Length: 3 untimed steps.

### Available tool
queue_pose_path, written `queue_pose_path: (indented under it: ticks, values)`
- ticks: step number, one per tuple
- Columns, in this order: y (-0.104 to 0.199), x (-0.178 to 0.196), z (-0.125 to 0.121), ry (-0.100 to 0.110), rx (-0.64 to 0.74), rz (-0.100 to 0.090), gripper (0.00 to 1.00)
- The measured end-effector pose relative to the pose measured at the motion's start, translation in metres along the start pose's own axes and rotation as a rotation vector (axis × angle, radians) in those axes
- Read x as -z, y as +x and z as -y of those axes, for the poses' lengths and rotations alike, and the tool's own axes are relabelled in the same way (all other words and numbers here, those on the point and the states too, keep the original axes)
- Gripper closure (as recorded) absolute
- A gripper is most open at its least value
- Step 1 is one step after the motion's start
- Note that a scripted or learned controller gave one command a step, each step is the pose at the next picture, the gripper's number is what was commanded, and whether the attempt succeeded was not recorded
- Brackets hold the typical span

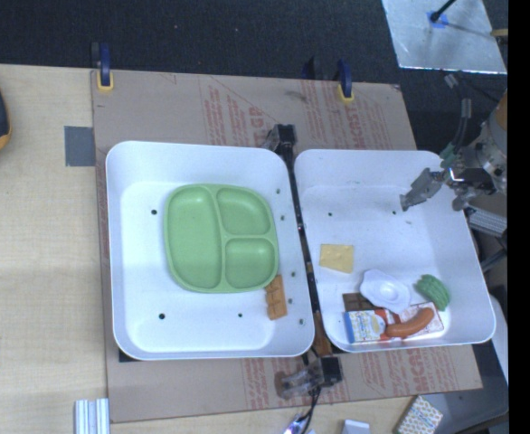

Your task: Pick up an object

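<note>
With its fingers apart and empty, the gripper (437, 191) should drop squarely over the cheese slice (336, 258), lying clear of the clutter.

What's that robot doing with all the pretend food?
The robot's gripper hangs over the far right edge of the right bin, with nothing between its fingers. It is meant to pick something up. Toy food lies at the near end of that bin: a yellow cheese slice, a fried egg, a sausage and a green piece. The left bin holds a green divided plate.
</note>
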State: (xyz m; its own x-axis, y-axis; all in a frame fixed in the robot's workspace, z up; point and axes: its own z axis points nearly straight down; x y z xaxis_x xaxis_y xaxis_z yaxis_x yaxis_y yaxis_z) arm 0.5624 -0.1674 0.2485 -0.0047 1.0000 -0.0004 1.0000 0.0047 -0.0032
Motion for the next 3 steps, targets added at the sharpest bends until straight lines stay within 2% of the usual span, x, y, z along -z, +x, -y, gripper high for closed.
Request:
queue_pose_path:
  ticks: [1, 2, 3]
  values:
    - [0.047, -0.087, 0.009, 0.009, 0.005, -0.004, 0.0]
    - [0.069, -0.122, 0.002, 0.004, 0.003, -0.001, 0.0]
    - [-0.005, -0.103, 0.026, -0.002, -0.007, 0.003, 0.0]
